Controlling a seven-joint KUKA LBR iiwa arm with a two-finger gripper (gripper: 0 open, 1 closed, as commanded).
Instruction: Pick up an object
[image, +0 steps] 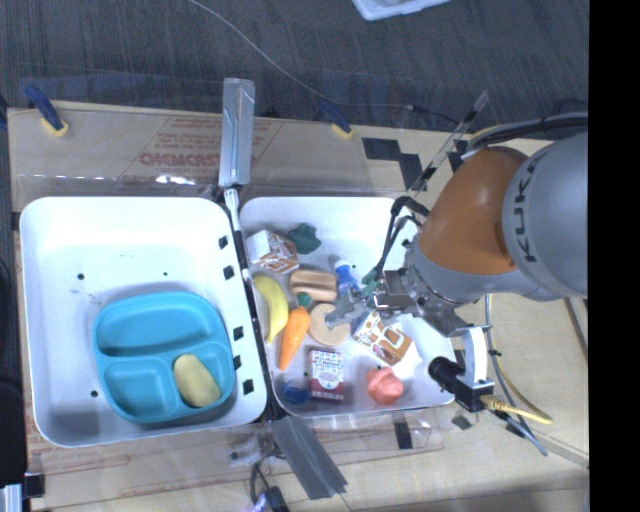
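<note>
The right bin (420, 212) holds a heap of toy food. A yellow banana (269, 303) and an orange carrot (292, 338) lie along its left wall. A hot dog (313, 283) and a round tan biscuit (323, 324) sit in the middle. Near the front lie a red carton (326, 372) and a pink fruit (384, 385). My gripper (348, 304) hangs low over the bin's middle, just right of the hot dog and above the biscuit. A small blue bottle (345, 272) is close behind it, and a brown-and-white snack packet (386, 341) lies under the wrist.
The left bin (60, 250) bears a blue divided tray (150, 345) with a yellow potato (197, 380) in its front right compartment. A wrapped bun (276, 258) and a green item (304, 238) sit at the right bin's back left. The arm's orange band (470, 215) overhangs the right rim.
</note>
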